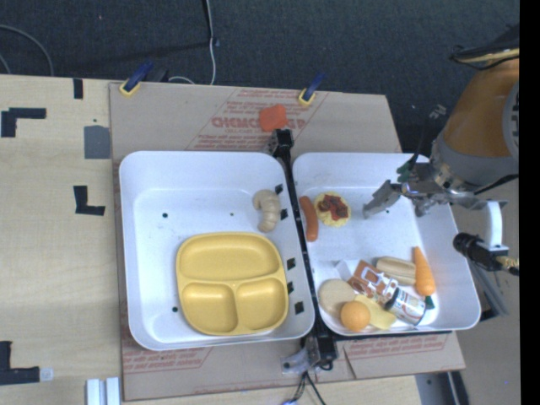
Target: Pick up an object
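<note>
While arm (pixel 481 133) overhangs right bin (pixel 460 251), end effector (pixel 396 194) low

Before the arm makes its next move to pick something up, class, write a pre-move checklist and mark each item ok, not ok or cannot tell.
1. Gripper is over the right bin, where the loose food items lie: ok.
2. Gripper carries nothing already: ok.
3. Space under the gripper is bare bin floor: ok.
4. Nearest target, the small red and yellow item, lies apart from the sausage: ok.
5. Carrot, orange and packets are crowded together, so a clean single pick there: not ok.
6. Height of the gripper above the bin floor: cannot tell.
</note>
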Robot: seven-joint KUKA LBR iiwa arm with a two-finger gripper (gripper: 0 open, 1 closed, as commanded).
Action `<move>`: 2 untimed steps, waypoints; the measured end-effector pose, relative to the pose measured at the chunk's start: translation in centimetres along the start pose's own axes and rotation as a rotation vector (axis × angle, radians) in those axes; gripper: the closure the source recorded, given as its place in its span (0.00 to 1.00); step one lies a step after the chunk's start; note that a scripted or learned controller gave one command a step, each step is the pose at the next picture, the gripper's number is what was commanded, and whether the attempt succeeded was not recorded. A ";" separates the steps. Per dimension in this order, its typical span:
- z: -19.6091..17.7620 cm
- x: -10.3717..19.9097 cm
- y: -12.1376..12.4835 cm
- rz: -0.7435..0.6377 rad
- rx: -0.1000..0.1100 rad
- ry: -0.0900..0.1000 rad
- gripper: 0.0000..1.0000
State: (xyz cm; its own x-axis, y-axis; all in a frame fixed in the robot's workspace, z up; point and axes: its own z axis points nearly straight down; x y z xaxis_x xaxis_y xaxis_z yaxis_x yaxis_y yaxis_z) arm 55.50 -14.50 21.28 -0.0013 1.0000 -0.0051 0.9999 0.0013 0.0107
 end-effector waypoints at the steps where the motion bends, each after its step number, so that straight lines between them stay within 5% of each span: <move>1: 5.4 -8.4 -5.4 0.011 0.023 0.006 0.00; 2: 13.3 -1.7 0.5 -0.004 0.017 0.006 0.00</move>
State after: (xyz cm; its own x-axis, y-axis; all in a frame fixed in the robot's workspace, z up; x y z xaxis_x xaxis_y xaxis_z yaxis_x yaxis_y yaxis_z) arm 56.17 -16.30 8.03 -0.0054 1.0000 0.0008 1.0000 0.0054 -0.0064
